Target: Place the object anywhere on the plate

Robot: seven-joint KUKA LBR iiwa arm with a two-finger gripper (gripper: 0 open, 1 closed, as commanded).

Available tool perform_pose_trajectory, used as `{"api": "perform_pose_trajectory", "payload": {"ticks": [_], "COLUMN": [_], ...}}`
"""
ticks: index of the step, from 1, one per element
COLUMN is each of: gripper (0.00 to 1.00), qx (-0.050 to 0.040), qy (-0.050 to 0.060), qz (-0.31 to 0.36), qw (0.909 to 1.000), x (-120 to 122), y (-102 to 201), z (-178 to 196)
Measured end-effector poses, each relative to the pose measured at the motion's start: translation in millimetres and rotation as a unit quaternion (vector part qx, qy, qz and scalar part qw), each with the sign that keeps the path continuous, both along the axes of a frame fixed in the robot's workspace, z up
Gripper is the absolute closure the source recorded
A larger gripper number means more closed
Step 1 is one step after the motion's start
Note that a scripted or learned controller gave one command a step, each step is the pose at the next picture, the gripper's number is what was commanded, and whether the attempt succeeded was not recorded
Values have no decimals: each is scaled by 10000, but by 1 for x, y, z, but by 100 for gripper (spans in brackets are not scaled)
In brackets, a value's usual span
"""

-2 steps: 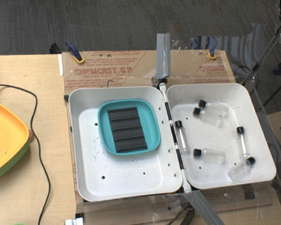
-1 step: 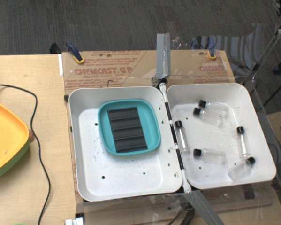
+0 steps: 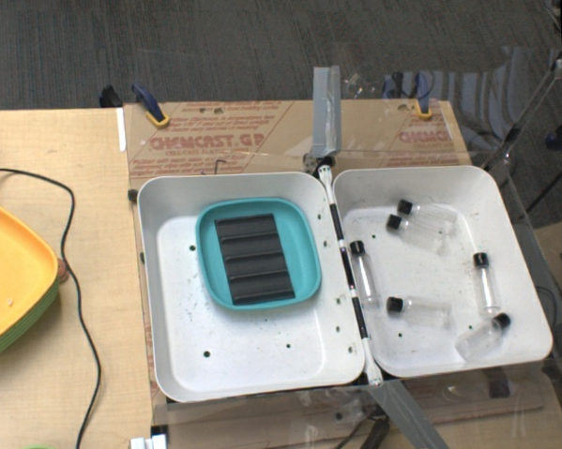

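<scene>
black ridged block (image 3: 255, 259) lies on teal plate (image 3: 304, 257).

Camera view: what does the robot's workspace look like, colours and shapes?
Two shallow white bins sit side by side. The left bin holds a teal plate bearing a black ribbed block; the right bin holds clear, black-capped vials. Red-lettered brown cardboard lies underneath.

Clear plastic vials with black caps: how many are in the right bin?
6. Two near the back, one along the left wall, one mid-floor, one upright by the right wall, one front-right. Transparency could hide another.
</scene>
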State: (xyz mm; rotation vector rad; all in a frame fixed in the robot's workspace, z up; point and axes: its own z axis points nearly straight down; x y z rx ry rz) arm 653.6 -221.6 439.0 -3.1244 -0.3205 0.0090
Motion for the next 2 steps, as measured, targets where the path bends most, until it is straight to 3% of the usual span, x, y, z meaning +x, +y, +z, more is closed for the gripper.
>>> {"api": "perform_pose_trajectory", "payload": {"ticks": [2], "gripper": [0], "qx": [4], "qy": [3], "qz": [-17], "qw": [10000], "x": [-9], "y": [-1], "z": [0]}}
